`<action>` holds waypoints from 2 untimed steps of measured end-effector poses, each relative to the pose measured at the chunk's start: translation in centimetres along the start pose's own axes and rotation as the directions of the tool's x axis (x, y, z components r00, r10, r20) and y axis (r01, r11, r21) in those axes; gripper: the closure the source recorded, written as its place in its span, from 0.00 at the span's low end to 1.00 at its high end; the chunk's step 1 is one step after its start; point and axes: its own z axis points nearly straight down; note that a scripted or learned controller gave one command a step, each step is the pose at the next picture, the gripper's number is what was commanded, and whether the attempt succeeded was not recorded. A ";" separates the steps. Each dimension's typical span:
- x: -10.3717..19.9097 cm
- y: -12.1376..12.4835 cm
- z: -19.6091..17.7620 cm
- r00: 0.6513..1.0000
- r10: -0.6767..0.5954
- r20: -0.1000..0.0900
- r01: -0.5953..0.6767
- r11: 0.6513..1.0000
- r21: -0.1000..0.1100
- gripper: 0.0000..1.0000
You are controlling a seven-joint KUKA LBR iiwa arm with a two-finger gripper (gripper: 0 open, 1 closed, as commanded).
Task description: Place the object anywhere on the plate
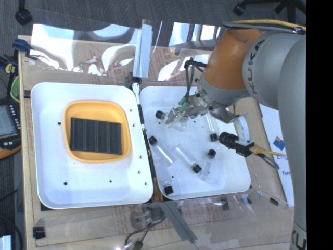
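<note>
A yellow plate [95, 111] with a black ridged insert [96, 136] lies in the left white bin [47, 171]. Several clear vials with black caps are scattered in the right white bin [234, 178]. One vial [165, 116] lies at the bin's upper left, its black cap pointing left. My gripper [178, 114] is low over the right bin, right at this vial's right end. Whether it grips the vial is hidden. The grey arm with its orange band [229, 61] reaches in from the upper right.
Other vials lie at the right bin's middle [187, 159], at its lower middle [207, 164], near its right side [212, 126] and at its front left corner [168, 186]. A thin rim separates the two bins [144, 139].
</note>
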 end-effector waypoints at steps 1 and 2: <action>6.4 -1.2 1.7 0.996 -0.092 0.000 0.092 0.996 0.001 1.00; 12.1 2.2 1.5 0.967 -0.255 0.003 0.255 0.967 -0.003 1.00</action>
